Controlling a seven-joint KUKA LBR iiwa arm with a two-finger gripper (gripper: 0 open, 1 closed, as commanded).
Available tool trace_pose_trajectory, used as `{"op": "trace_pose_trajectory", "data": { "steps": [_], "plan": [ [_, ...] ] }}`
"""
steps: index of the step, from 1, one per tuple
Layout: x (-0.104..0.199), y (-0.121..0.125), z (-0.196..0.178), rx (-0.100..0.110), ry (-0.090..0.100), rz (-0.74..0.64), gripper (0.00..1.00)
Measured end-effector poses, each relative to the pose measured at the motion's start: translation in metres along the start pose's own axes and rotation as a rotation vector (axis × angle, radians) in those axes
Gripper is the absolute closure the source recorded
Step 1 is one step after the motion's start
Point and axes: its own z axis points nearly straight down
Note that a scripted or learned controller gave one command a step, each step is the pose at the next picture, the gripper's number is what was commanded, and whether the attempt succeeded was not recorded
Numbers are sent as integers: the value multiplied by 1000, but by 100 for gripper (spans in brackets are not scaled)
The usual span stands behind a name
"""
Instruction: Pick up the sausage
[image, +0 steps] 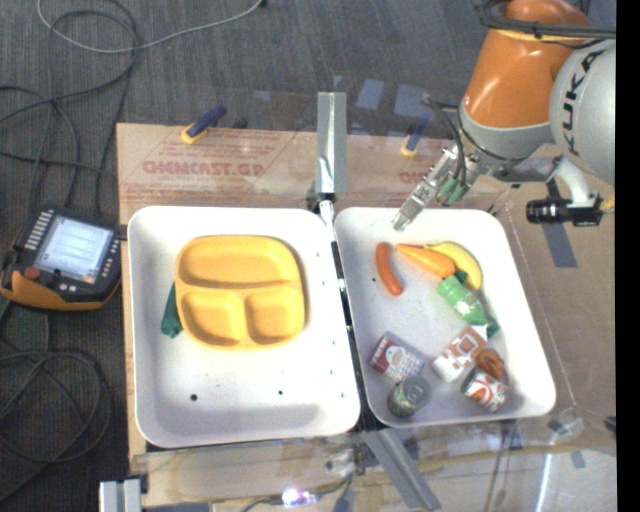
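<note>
The sausage (388, 268), a short reddish-orange link, lies in the right bin (520, 405) near its back left corner, on the bin floor. An orange carrot (425, 259) lies just right of it, apart by a small gap. My gripper (407, 218) hangs over the bin's back rim, slanting down and to the left, with its tip a little above and to the right of the sausage's far end. Nothing shows in it.
A banana (465, 262) and a green bottle (463, 298) sit right of the carrot. Small cartons (462, 352) and a can (408, 397) crowd the bin's front. The left bin (150, 400) holds a yellow divided tray (243, 290) and a green item (171, 312).
</note>
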Motion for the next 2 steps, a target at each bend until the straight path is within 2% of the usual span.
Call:
{"op": "trace_pose_trajectory", "data": {
  "steps": [1, 2],
  "plan": [
    [12, -19, -23, -2, 0, -352, 100],
    [-19, -19, -110, -3, 0, -300, 100]
  ]
}}
